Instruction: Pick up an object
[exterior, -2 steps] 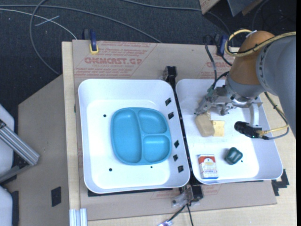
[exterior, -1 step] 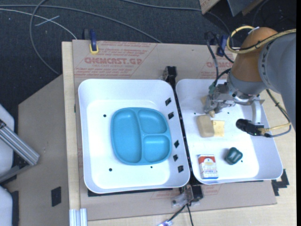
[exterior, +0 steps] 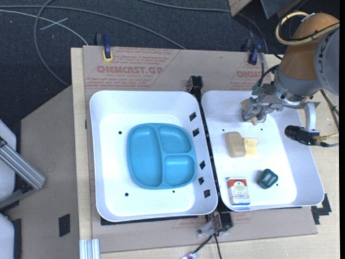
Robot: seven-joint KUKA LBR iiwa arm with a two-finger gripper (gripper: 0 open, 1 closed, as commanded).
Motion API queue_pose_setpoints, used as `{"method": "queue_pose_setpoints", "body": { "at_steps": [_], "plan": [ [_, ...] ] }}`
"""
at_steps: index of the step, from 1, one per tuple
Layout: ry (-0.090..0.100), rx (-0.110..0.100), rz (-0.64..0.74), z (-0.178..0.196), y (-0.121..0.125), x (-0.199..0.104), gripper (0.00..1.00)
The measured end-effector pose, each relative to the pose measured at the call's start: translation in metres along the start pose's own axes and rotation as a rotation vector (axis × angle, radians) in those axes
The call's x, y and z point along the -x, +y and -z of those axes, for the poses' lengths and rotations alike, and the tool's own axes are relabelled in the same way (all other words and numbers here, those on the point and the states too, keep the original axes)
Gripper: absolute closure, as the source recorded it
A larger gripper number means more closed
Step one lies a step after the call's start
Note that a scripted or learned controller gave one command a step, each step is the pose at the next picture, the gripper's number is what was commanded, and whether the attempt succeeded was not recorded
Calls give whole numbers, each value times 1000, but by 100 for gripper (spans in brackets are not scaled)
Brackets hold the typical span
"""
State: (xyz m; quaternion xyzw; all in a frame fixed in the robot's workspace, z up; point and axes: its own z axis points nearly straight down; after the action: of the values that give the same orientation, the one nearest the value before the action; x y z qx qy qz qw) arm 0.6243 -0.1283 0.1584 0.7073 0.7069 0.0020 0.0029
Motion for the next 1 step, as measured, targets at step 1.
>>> {"method": "queue_pose_setpoints", "body": {
  "at_steps": [1],
  "plan": [
    [1,-1,2,53,-5,-7,100]
  ]
}}
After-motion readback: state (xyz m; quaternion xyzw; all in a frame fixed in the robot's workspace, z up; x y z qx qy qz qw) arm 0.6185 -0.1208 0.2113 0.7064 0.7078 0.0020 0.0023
